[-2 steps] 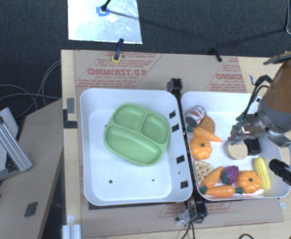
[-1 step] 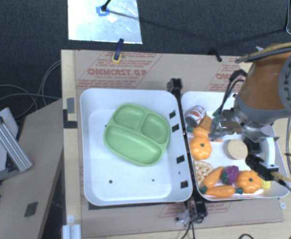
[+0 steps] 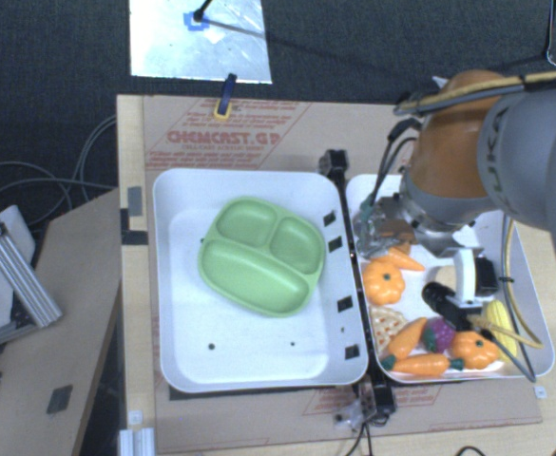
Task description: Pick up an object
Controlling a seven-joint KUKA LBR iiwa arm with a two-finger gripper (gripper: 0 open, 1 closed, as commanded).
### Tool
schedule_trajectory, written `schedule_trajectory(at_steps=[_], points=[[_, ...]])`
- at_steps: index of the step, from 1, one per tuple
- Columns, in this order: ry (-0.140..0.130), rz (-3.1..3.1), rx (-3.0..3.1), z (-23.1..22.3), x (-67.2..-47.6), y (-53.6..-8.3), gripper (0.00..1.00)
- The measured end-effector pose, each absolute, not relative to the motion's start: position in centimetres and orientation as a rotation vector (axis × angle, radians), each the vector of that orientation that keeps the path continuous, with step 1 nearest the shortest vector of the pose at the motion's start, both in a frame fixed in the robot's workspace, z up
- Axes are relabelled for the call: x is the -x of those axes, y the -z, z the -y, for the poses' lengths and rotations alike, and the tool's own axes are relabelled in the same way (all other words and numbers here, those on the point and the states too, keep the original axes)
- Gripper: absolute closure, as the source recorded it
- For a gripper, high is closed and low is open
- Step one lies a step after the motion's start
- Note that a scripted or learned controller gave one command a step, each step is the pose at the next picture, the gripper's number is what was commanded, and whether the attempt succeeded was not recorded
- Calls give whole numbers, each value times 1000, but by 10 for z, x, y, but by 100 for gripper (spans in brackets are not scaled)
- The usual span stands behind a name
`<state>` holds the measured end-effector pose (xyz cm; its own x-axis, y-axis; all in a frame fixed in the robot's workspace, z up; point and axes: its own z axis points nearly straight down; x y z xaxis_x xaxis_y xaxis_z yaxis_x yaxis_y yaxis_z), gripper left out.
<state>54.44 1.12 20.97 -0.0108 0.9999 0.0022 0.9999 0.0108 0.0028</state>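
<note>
Several plastic toy foods crowd the right white bin [image 3: 534, 293]; the end effector [image 3: 380, 224], grip state unclear, hovers just far-left of the orange toy pumpkin [image 3: 385, 281].

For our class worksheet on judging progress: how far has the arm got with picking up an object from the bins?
Done: the grey arm has reached over the right white bin, wrist low near its far end. In hand: nothing visibly lifted; the orange toy pumpkin, orange carrot and purple toy lie in the bin. Left: grasping and raising one. The green divided plate sits in the left bin.
</note>
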Motion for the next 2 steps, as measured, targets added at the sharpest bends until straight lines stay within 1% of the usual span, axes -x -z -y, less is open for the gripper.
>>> schedule_trajectory(at_steps=[1, 2], points=[[-8, -2232, -2209, -67, -566, -226, 100], [-7, -2232, -2211, -116, -580, -235, 100]])
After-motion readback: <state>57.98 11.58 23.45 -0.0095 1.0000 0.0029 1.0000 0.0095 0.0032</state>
